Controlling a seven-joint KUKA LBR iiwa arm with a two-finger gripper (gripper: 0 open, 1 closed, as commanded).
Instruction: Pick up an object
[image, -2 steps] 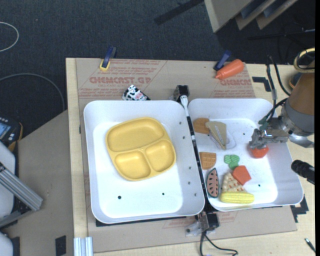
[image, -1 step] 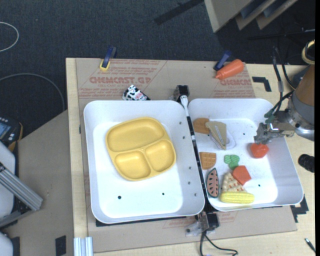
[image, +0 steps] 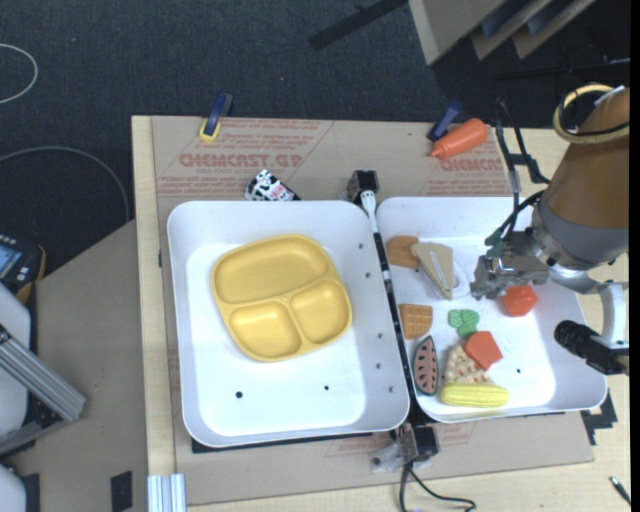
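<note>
I am seeing two white bins showing as smooth, slightly glossy plastic. The yellow divided plate is reading as matt moulded plastic. The toy foods, including the corn cob and tomato, are looking like smooth plastic. The bench top is appearing as printed brown cardboard, matt.

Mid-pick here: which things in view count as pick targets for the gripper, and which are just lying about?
Part of the job (right bin):
- gripper
- red tomato
- cheese wedge
- corn cob
- watermelon slice
- broccoli
- waffle

Lying about:
- yellow divided plate in the left bin
- carrot on the bench
- black-and-white toy
</note>
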